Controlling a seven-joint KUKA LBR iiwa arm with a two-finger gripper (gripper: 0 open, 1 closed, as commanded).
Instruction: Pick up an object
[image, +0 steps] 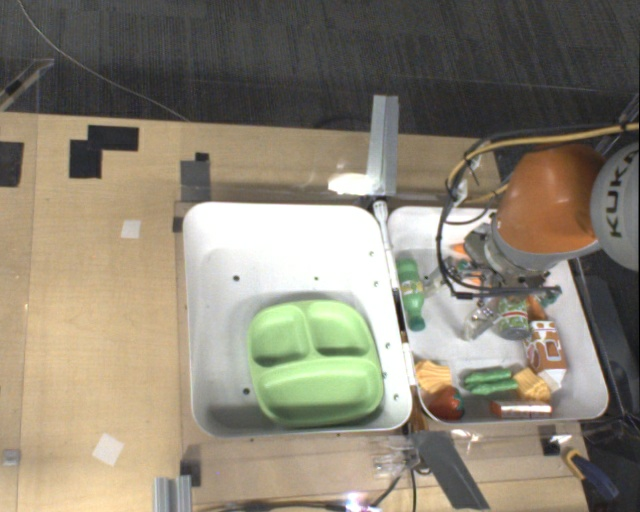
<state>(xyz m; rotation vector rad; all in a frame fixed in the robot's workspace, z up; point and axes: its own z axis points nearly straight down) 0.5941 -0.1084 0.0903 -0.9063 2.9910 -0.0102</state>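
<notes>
- The gripper (503, 318) hangs low in the right bin (590, 372); whether it grasps anything cannot be told.
- A green bottle (410, 292) lies to its left, well apart, by the bin's left wall.
- The bottle's long axis runs up-down in the view.
- The left bin (215, 260) holds a green divided tray (315, 362).

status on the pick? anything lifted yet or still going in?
Done: the arm is positioned over the right bin, with the gripper down among the items near a small can-like object. In hand: nothing I can confirm; the wrist hides the contact point. Left: grasp and lift. The green bottle, green toy and carton all lie in the bin; the green tray sits in the left bin.
</notes>
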